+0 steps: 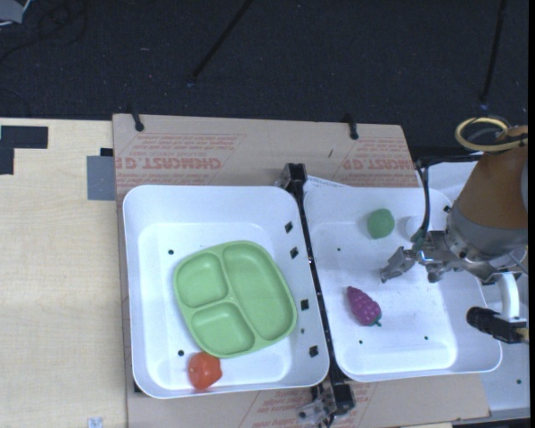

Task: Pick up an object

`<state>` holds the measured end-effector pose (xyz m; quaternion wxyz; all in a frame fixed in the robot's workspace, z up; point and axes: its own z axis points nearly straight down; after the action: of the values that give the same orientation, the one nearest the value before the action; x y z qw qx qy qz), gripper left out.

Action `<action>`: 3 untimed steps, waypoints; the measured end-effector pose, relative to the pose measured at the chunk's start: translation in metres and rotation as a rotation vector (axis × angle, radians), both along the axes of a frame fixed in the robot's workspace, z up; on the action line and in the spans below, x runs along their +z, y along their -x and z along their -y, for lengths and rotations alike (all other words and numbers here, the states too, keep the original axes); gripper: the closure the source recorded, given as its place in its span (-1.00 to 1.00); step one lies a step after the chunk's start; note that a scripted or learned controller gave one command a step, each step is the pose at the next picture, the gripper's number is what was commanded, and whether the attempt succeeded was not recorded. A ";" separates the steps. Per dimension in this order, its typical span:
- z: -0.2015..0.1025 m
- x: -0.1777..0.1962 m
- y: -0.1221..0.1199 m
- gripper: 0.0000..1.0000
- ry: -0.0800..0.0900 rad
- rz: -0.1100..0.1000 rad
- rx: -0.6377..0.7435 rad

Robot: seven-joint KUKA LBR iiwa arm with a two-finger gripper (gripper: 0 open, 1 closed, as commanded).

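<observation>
In the right bin (401, 364), the purple grape bunch (363, 306) lies near the middle, long axis slanting toward the near right corner, the open, empty hand (413, 267) beyond it, the green ball (380, 223) farthest.

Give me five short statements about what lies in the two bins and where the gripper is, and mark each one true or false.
1. The green divided plate lies in the left bin. True.
2. The purple grape bunch lies on the plate. False: it lies on the floor of the right bin.
3. The orange object sits in the left bin, near the plate's lower edge. True.
4. The gripper is over the left bin. False: it is over the right bin.
5. The green ball shares a bin with the grape bunch. True.
</observation>
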<state>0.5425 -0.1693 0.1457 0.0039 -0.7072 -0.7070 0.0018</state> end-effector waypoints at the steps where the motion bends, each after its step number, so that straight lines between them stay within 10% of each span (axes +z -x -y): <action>1: -0.001 -0.054 0.001 -1.00 0.000 0.001 0.000; 2: 0.000 -0.041 0.001 1.00 0.001 0.002 -0.004; 3: -0.001 0.001 0.002 1.00 0.003 0.008 -0.001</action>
<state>0.5404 -0.1683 0.1467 -0.0001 -0.7077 -0.7065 -0.0002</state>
